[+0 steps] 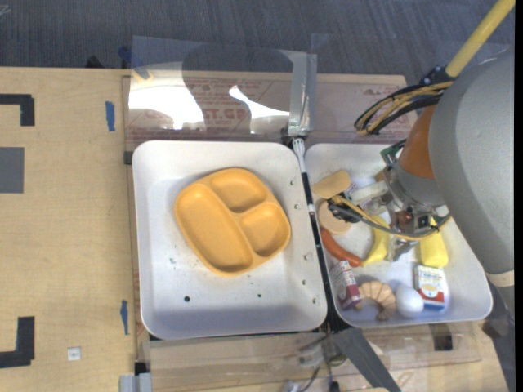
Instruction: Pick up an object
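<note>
We see 2 white bins side by side on the bench. The left bin (pixel 155 219) holds an orange plate (pixel 233 219) with 3 sections, lying flat near the middle. The right bin (pixel 474 288) is full of toy food, and this is where the things to pick up are.

The grey arm (pixel 478 153) comes in from the right and bends down over the right bin. Its gripper (pixel 400 223) is low among the toys, near the middle of that bin. We cannot tell how the claw stands, because wires and the arm cover it, and we cannot see any toy gripped in it.

Just left of the gripper lies a tan bread piece (pixel 331 184), and below that a red-orange sausage (pixel 339 247). A yellow banana piece (pixel 433 251) sits just right of the gripper. Along the front edge (the crowded part) we see a small dark bottle (pixel 347 284), a brown croissant (pixel 377 292), a white egg (pixel 410 302) and a little carton (pixel 431 286), all close together.
</note>
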`<state>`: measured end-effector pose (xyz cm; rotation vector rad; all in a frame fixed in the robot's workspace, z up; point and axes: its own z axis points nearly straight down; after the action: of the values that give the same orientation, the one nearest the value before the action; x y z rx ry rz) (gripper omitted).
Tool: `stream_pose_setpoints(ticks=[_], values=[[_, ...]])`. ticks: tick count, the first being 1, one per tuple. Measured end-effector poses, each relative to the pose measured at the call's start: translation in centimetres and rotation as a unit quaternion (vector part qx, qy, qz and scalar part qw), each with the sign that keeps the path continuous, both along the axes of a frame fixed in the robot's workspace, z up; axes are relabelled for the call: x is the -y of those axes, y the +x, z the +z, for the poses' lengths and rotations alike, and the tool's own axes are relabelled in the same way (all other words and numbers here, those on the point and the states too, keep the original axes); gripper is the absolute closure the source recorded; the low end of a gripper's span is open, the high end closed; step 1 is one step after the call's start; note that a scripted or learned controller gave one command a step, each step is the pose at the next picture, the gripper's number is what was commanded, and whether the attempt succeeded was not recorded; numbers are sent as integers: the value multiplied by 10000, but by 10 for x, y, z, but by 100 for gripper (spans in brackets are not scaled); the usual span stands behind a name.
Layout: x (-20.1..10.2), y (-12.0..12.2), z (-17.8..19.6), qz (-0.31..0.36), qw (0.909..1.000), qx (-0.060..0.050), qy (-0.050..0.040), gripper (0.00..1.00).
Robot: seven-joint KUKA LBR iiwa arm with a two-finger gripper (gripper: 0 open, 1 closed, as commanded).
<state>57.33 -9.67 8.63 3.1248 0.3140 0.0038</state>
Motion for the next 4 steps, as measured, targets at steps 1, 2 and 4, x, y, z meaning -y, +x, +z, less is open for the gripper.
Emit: stream_pose_setpoints(ticks=[1, 2, 4], values=[[-4, 7, 14, 106, 9999, -24, 11, 0], [-4, 7, 24, 116, 9999, -27, 16, 100], [75, -72, 1, 206, 9998, -24, 10, 100]])
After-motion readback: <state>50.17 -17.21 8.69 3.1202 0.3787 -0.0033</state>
